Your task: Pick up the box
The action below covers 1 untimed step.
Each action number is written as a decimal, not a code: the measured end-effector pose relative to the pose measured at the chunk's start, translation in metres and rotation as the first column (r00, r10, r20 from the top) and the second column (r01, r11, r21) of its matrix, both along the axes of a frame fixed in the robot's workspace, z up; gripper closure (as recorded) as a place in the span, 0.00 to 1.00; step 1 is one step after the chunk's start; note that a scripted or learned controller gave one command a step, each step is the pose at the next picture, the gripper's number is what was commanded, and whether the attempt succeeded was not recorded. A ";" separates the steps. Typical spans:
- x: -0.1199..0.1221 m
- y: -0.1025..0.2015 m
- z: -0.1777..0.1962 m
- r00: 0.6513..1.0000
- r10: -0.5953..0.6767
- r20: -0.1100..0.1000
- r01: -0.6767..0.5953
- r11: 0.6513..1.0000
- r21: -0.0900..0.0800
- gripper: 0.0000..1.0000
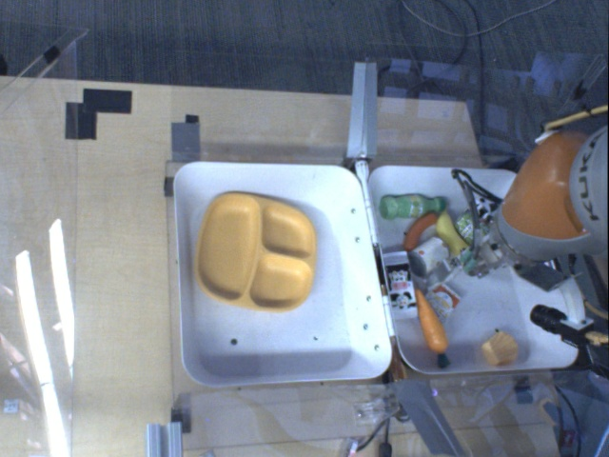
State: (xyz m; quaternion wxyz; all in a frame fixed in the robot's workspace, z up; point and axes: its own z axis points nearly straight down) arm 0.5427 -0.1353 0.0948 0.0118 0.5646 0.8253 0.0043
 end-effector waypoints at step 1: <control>0.013 0.001 -0.006 1.000 -0.028 -0.012 0.028 1.000 0.005 0.00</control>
